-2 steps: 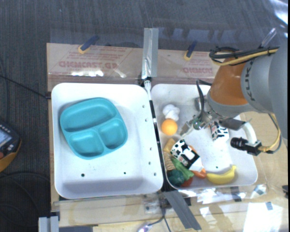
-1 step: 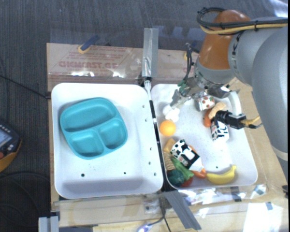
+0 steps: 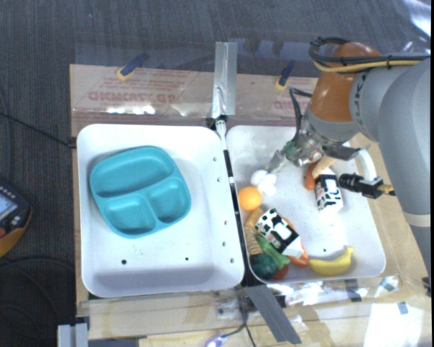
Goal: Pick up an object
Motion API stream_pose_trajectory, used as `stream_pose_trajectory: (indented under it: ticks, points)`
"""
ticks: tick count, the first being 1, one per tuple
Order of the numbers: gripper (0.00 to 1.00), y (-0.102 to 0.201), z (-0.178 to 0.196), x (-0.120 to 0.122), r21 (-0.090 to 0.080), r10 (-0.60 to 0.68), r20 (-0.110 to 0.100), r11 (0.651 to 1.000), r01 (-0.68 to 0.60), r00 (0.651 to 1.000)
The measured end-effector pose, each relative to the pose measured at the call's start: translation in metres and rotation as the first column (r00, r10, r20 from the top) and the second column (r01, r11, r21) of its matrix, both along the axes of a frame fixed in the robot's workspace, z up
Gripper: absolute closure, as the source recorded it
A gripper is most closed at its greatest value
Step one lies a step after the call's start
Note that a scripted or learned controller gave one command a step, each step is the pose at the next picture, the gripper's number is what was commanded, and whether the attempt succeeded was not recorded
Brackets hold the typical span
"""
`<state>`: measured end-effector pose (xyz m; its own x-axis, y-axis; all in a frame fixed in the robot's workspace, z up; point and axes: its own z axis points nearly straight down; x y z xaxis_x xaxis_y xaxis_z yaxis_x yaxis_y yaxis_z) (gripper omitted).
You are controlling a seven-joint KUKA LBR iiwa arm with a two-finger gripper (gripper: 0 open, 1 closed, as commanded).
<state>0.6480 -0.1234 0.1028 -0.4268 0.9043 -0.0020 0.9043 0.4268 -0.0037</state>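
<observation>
My gripper (image 3: 291,153) hangs over the upper middle of the right bin (image 3: 362,226), below the orange wrist band. Just below and left of it lies a small white object (image 3: 262,181). An orange ball (image 3: 249,197) rests by the bin's left wall. Right of the gripper, a black-and-white carton (image 3: 328,192) lies beside an orange piece (image 3: 315,170). Further forward are a cow-patterned box (image 3: 277,230), a green vegetable (image 3: 265,264) and a yellow banana (image 3: 331,261). I see nothing held by the gripper.
The left bin (image 3: 123,266) holds a teal divided plate (image 3: 139,189). A metal divider (image 3: 224,78) rises between the bins at the back. The grey arm (image 3: 398,121) covers the right bin's far right corner. A handheld device (image 3: 0,219) lies off the bench, left.
</observation>
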Motion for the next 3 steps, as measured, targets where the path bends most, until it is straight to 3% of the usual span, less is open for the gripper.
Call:
stream_pose_trajectory:
  ticks: [1, 2, 3]
  points:
    - [1.0, -0.057, 0.066, 0.013, -0.001, 0.149, 0.003, 0.989, -0.149, 0.989]
    - [1.0, -0.004, 0.124, 0.021, 0.002, 0.109, 0.001, 0.994, -0.109, 0.994]
    - [1.0, -0.051, -0.009, 0.009, 0.001, 0.25, 0.004, 0.968, -0.25, 0.968]
